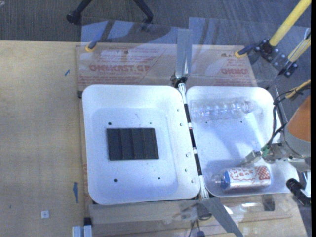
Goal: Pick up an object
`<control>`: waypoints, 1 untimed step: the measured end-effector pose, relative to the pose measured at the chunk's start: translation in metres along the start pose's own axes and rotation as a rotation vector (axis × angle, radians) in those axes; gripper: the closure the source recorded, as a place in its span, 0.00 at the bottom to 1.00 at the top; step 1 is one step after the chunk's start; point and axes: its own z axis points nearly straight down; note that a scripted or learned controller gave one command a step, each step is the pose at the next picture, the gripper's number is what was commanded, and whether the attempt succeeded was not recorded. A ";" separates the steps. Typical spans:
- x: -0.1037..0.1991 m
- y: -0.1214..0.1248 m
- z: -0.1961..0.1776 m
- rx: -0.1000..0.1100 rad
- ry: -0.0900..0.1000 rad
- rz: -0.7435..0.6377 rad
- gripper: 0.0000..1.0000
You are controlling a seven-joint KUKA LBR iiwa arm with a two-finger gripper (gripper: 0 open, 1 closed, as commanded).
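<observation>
One clear bottle (222, 109) barely shows against the right bin (232, 147).

Arm (301, 127) cut off at right edge; fingers (254, 155) perhaps blurred.

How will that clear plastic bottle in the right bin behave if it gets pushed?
The clear bottle lies on its side, so it would probably roll. It looks empty, so likely light and easily crushed. Its ribbed, glossy plastic may slip in the end effector.
</observation>
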 end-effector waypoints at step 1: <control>-0.013 -0.001 -0.022 0.005 0.011 0.182 0.00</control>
